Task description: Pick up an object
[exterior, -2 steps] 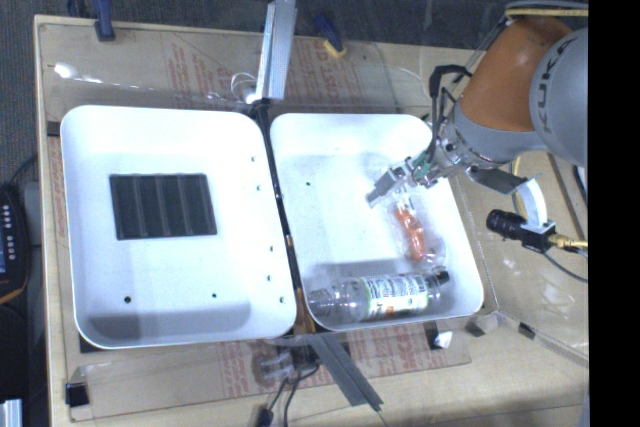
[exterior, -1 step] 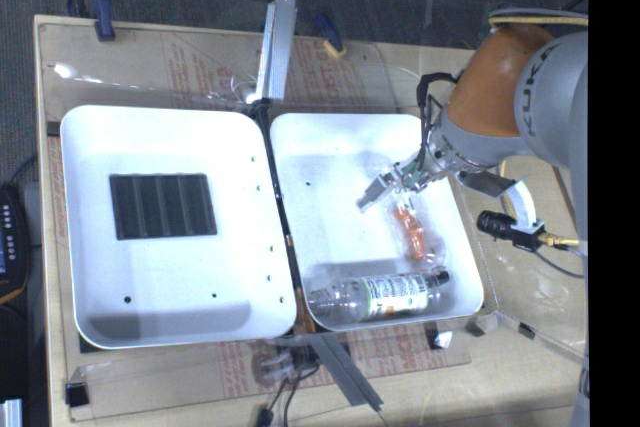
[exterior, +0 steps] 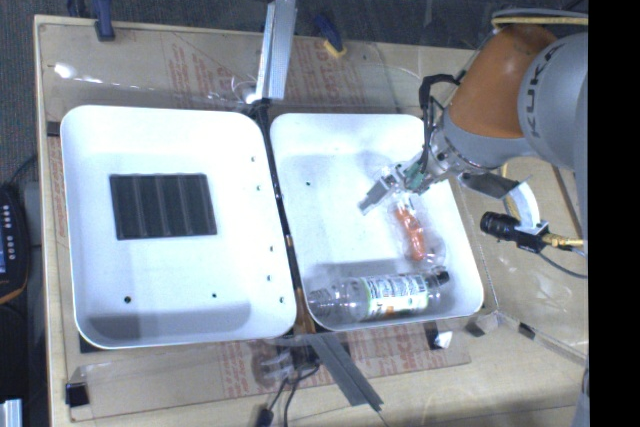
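The step in hand is judged to be the approach: the arm (exterior: pixel 510 105) is reached in from the right over the right bin (exterior: pixel 330 140), and the gripper (exterior: pixel 392 187) is held low over the bin's middle, just above the far end of an orange object. Nothing is seen between the fingers, which look spread apart — the tool is taken to be released and empty.

The left bin (exterior: pixel 90 215) is occupied by a dark ribbed panel (exterior: pixel 162 206) lying flat near its centre.

In the right bin a clear plastic bottle (exterior: pixel 378 296) with a printed label and dark cap is laid on its side along the near wall. Beside it, toward the right wall, lies the orange object (exterior: pixel 412 231) — slim, elongated, partly translucent, its kind not to be told for certain.

For the next move, a short descent would be called for, the fingers set astride the orange object's narrow width before being closed.
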You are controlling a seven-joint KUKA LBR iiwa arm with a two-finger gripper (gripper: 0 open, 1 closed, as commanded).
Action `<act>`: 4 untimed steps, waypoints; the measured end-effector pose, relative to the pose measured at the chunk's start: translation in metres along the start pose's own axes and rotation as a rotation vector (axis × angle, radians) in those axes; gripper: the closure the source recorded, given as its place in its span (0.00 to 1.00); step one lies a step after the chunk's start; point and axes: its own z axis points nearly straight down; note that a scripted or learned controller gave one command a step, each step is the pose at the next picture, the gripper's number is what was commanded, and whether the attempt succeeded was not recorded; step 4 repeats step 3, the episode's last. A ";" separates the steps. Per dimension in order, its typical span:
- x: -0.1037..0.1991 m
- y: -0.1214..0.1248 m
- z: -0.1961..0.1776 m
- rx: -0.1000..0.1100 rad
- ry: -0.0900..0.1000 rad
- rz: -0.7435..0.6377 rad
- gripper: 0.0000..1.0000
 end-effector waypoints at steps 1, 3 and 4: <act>-0.002 0.003 -0.006 -0.003 -0.004 -0.012 0.00; -0.010 0.017 -0.018 -0.004 -0.005 -0.042 0.00; -0.010 0.017 -0.018 -0.004 -0.005 -0.042 0.00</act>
